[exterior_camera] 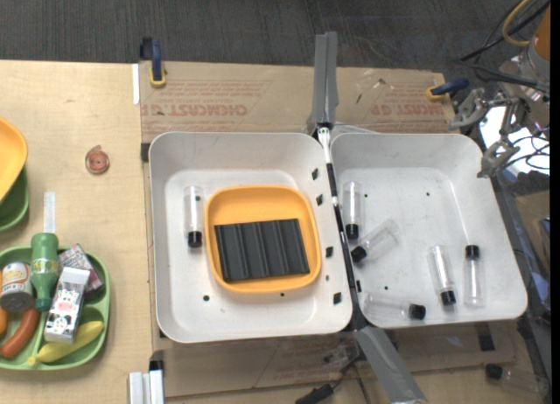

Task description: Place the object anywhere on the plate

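Observation:
An orange plate lies in the middle of the left bin. A dark grey ribbed slab rests flat on the plate and covers most of its lower half. Left of the plate lies a clear vial with a black cap. The right bin holds several more clear vials, one of them along its left wall. My gripper hangs at the far right, above the right bin's upper right corner and away from every object. Nothing shows between its fingers.
On the wooden bench to the left stand a green tray of toy food and an orange bowl. A small pink disc lies near them. Cables hang beside the arm.

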`<move>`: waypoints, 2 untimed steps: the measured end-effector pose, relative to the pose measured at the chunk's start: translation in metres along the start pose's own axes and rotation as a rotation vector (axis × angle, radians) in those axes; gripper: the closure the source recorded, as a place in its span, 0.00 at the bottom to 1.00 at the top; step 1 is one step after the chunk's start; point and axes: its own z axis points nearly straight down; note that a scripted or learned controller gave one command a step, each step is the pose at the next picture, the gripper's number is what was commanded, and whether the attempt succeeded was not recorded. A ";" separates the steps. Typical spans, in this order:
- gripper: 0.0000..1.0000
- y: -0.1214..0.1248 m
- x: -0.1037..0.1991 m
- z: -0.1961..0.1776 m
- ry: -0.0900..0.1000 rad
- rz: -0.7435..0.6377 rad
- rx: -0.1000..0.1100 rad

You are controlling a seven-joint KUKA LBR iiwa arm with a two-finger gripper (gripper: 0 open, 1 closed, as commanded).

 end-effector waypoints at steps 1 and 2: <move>0.00 0.001 -0.001 -0.028 -0.002 -0.156 0.002; 0.00 0.001 -0.001 -0.036 -0.002 -0.429 0.001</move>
